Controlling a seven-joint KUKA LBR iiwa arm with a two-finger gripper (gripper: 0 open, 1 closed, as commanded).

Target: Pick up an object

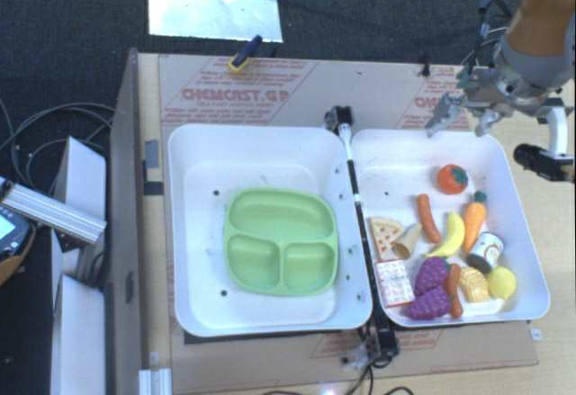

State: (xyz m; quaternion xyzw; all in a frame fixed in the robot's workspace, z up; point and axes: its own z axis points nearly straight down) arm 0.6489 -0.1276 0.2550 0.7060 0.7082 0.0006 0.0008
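Observation:
My gripper (463, 121) hangs above the far rim of the right bin (396, 155), its two fingers spread apart and nothing between them. Below it in that bin lie toy foods: a tomato (452, 178), a sausage (428, 218), a banana (448, 236), a carrot (474, 220), a pizza slice (387, 236), purple grapes (430, 287), a small can (486, 251) and a lemon (501, 282). The tomato is the nearest item, a short way in front of the fingers.
The left bin (193, 168) holds a green divided plate (281, 240). A black divider bar (353, 186) runs between the bins. Cardboard lies under both. Cables and grey boxes sit off the bench at left.

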